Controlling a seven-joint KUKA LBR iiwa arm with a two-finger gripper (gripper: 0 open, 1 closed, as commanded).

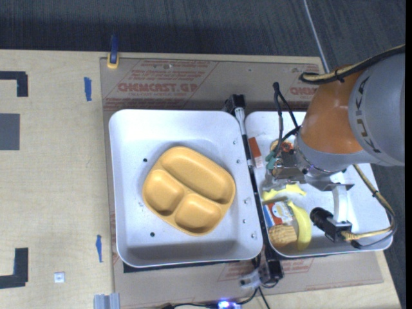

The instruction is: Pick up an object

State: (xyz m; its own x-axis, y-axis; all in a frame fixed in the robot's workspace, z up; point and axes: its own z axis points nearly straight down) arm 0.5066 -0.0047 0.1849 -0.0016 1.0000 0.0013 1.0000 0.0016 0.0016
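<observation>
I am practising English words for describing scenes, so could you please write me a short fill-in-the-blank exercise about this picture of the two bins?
1. The yellow plastic tray with three compartments lies in the ____ white bin.
2. The yellow banana lies in the ____ white bin.
3. The band above the grey arm's wrist is ____ in colour.
4. The arm reaches in over the ____ bin.

Missing words: left; right; orange; right
</observation>
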